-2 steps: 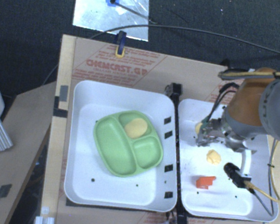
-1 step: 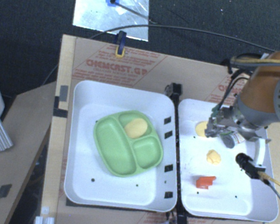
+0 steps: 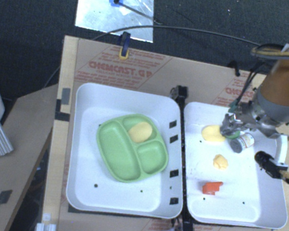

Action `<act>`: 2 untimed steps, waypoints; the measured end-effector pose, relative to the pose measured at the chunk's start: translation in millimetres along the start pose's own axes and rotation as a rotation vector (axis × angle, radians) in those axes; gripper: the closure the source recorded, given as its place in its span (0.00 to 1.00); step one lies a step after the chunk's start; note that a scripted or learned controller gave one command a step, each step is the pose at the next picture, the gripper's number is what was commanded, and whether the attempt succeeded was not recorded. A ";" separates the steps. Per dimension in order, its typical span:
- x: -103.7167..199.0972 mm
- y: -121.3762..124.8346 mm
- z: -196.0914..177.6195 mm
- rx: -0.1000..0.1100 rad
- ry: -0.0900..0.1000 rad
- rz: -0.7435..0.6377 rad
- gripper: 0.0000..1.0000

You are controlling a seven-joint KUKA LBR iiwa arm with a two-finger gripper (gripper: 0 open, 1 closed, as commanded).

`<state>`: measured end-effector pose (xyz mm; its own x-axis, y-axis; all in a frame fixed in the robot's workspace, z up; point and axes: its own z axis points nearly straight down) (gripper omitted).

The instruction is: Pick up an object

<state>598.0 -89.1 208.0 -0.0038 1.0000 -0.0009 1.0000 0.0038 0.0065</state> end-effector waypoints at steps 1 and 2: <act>-0.1 1.6 -36.4 0.001 0.000 -0.001 1.00; 51.6 -13.4 -44.5 0.005 0.003 -0.006 1.00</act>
<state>584.2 -37.5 252.4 -0.0094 1.0000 0.0022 1.0000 0.0094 0.0017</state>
